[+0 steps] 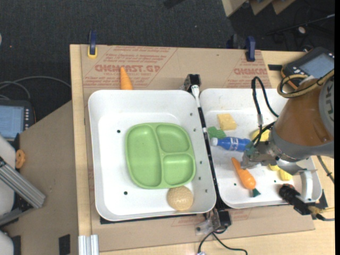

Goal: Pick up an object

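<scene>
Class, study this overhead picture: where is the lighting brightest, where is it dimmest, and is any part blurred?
In the camera view, the two white bins are lit brightest, nearly washed out; the floor beyond the bench is dim; the arm looks slightly soft; the green tray and toy carrot read clearly.

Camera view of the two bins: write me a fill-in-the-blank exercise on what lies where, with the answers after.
1. The green divided tray lies in the ____ bin.
2. The tan ball rests against the tray's ____ edge.
3. The gripper hangs just above the toy ____ in the right bin.
4. The blue bottle has a ____ cap.

Answers: left; near; carrot; green
</scene>
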Controlling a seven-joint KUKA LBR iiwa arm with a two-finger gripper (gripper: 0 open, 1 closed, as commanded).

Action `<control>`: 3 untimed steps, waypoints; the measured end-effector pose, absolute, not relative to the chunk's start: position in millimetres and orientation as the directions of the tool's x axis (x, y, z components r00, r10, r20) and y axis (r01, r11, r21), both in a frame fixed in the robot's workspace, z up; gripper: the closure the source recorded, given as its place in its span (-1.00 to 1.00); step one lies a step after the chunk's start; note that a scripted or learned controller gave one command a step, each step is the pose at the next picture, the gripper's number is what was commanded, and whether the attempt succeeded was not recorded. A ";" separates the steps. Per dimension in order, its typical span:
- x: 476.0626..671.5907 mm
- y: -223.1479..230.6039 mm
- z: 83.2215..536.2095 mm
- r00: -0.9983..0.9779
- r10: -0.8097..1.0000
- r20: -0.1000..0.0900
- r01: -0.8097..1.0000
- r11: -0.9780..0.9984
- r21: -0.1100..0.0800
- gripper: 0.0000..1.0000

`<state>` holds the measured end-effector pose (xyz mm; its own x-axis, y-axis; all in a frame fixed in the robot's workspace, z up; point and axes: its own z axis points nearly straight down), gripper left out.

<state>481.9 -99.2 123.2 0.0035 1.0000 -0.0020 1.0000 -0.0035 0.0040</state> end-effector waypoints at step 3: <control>477.0 -97.5 134.9 0.004 1.000 0.000 1.000 -0.004 -0.009 -1.00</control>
<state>477.0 -97.5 134.9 0.0044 1.0000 0.0003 1.0000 -0.0044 -0.0088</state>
